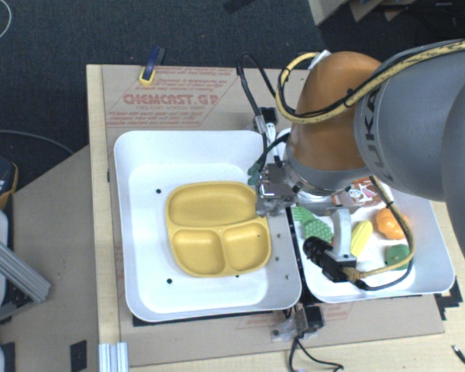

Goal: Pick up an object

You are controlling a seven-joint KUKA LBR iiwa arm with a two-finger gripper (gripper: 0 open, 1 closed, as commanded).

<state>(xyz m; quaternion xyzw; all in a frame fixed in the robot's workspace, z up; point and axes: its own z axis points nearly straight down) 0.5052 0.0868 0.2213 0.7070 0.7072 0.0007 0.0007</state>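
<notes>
Arm (349, 122) over two bins (132, 208); one yellow divided plate (215, 229).

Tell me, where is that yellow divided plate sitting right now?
The yellow plate lies in the left white bin, toward its right side, just left of the robot's wrist.

The arm (387, 115) is covering much of the right bin (434, 273), so only the lower and right parts of that bin are showing. The small things inside it are peeking out in pieces: a green item (314, 227), a yellow one (361, 237), an orange one (387, 222); what they are is too hard to tell. The end effector (270, 191) is lying under the wrist, its fingers being hidden. The arm is running off the right edge of the frame. The desk (178, 99) lettering is being partly covered by the left bin (139, 208).
</notes>
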